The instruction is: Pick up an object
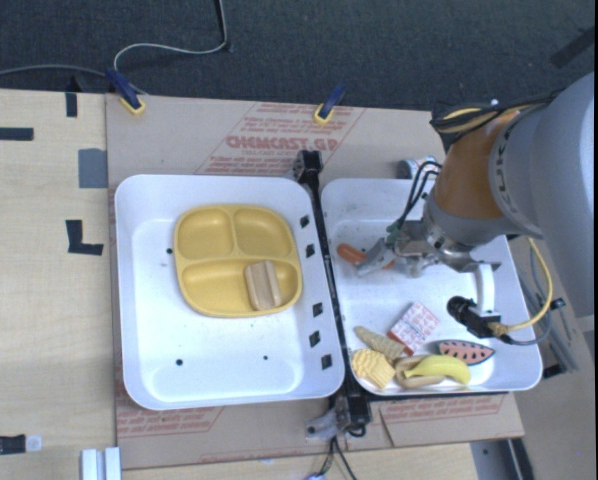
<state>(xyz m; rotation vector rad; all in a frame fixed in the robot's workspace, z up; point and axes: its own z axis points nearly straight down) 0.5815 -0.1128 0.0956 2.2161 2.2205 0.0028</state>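
My gripper [383, 257] is low inside the right bin [369, 203], at its left-middle. A small orange-red piece [350, 254] lies on the bin floor just left of the gripper tip, touching or nearly touching it. At the bin's front lie a red-and-white packet [415, 325], a watermelon slice [465, 350], a banana [439, 370], a yellow waffle-like piece [372, 369] and a tan piece [378, 343]. Nothing can be seen held in the gripper.
The left bin [144, 298] holds a yellow divided plate [224, 243] with a tan bread-like slice [264, 285] in its front right section. A black divider [319, 258] runs between the bins. My arm [499, 178] covers the right bin's far right.
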